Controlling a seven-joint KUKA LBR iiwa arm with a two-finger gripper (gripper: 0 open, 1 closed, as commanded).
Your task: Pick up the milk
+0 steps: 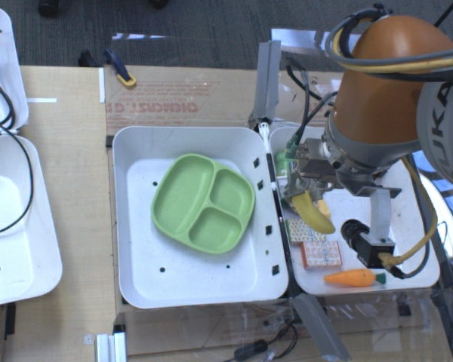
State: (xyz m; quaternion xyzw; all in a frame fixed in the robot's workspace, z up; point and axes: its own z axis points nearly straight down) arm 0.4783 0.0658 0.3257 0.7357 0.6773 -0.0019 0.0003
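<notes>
Camera view is showing the grey end effector [315, 181] hanging over the right white bin [426, 274]; the milk is hiding from sight, and its grip I cannot tell.

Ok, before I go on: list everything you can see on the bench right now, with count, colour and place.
plate: one, green, three compartments, in the left bin
left bin: one, white, middle of the bench
right bin: one, white, under the arm
banana: one, yellow, right bin, just below the arm's wrist
carrot: one, orange, right bin, near edge
box: one, patterned reddish and white, right bin, between banana and carrot
milk: cannot pick it out
arm: one, grey with orange band, over the right bin; gripper hidden
</notes>
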